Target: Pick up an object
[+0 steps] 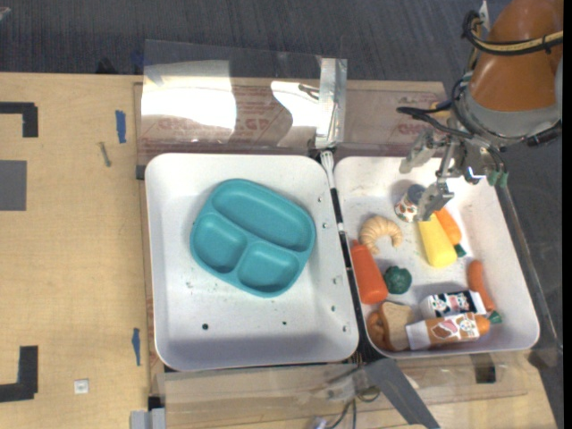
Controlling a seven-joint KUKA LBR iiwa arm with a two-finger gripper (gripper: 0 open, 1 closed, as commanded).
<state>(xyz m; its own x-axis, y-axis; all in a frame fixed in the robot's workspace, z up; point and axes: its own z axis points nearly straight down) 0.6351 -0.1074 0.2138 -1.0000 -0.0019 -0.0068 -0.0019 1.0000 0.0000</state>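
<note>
Yellow block [437, 243] lies just below-left of our claw [435, 200], long axis running up-down in the right bin [514, 239]; we cannot tell the claw's state.

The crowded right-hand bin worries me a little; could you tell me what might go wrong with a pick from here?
1. The gripper hangs above the yellow block, which touches an orange carrot-shaped toy; closing there might catch both or neither.
2. The small round patterned piece and tan croissant toy lie close by, so a descent could knock them.
3. The white bin's wall is close, limiting approach.
</note>
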